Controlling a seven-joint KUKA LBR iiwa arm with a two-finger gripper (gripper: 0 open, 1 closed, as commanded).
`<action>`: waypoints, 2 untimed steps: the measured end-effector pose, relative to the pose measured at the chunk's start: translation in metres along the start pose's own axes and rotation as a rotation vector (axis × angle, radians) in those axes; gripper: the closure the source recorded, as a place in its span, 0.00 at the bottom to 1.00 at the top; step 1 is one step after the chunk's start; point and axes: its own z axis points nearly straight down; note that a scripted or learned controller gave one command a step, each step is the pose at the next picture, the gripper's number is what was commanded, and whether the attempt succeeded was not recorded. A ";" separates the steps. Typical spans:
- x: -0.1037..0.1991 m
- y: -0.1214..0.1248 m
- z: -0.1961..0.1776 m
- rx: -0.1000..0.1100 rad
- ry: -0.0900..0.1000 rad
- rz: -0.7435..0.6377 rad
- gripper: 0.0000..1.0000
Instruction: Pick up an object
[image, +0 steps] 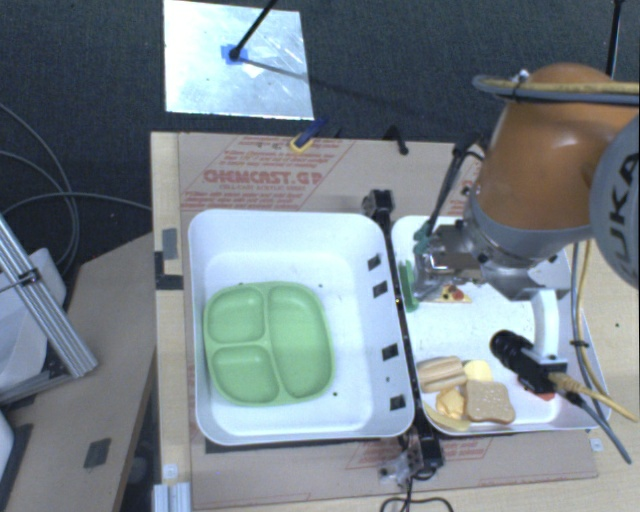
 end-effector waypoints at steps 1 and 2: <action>-0.028 0.004 -0.074 -0.002 -0.001 0.005 1.00; -0.006 0.000 -0.099 0.004 -0.001 0.004 1.00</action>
